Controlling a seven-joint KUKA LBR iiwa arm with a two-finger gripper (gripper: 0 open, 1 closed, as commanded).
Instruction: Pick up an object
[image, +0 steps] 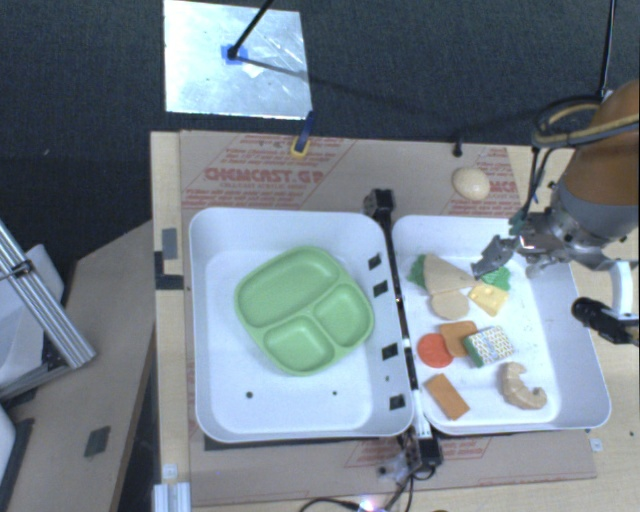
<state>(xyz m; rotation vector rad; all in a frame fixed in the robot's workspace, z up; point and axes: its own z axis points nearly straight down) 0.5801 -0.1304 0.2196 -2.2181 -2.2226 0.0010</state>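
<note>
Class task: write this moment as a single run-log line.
two-finger gripper: low in right white bin, over yellow cheese-like block | green divided tray: left white bin | grasp: unclear

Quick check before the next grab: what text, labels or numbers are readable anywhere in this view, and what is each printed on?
"CHEMCAST GP": red print on the brown protective sheet under the bins, readable above the left bin.
The same red print recurs near the egg-shaped object and along the sheet's front edge: too blurred to read.
Patterned block in the right bin: markings too small to read.

arm (600, 170): orange band above a grey wrist; looped dark cables at top; metallic gripper (495, 258).
</note>
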